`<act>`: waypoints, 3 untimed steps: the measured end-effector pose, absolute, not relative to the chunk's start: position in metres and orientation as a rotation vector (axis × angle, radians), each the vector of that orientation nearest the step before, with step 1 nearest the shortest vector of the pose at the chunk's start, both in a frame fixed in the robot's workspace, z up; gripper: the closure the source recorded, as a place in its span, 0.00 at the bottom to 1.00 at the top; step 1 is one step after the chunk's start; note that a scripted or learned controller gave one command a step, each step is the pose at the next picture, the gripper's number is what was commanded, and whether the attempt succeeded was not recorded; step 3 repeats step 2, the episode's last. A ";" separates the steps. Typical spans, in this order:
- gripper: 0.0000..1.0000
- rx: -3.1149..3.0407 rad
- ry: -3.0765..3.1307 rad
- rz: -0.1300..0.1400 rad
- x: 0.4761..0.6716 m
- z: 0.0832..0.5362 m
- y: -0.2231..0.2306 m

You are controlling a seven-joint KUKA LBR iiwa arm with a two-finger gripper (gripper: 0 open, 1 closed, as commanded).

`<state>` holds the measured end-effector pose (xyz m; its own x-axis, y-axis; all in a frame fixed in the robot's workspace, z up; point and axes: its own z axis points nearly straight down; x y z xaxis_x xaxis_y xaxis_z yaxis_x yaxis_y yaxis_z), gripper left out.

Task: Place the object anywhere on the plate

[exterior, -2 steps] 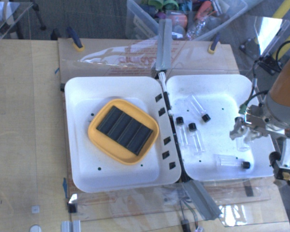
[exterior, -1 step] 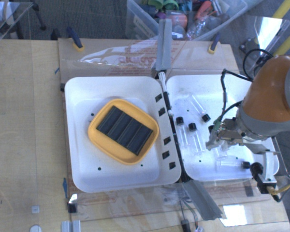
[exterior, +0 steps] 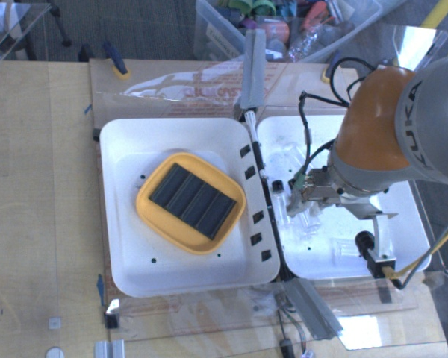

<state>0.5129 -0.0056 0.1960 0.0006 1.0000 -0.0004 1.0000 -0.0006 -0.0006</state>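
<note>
A yellow square plate [exterior: 190,202] with a dark ridged centre lies tilted in the left white bin [exterior: 127,259]. The arm, with its orange band [exterior: 373,121], reaches over the right bin [exterior: 336,263]. My gripper [exterior: 302,200] hangs low over that bin's left part, close to the divider and well right of the plate. Pale, see-through shapes lie on the bin floor under and around the gripper; I cannot make out what they are. Whether anything is in the gripper's hold is hidden by the wrist.
A divider wall with black tabs [exterior: 255,192] separates the two bins. A clear tub of coloured items [exterior: 284,10] stands behind the bins. Cables loop from the arm above the right bin. A black bracket [exterior: 373,253] sits near the right bin's front edge.
</note>
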 end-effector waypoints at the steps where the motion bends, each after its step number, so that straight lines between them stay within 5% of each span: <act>1: 1.00 -2.138 -2.302 0.001 0.545 0.184 0.048; 2: 0.00 -2.138 -2.302 0.000 0.545 0.184 0.048; 3: 0.00 -2.138 -2.302 0.000 0.545 0.184 0.048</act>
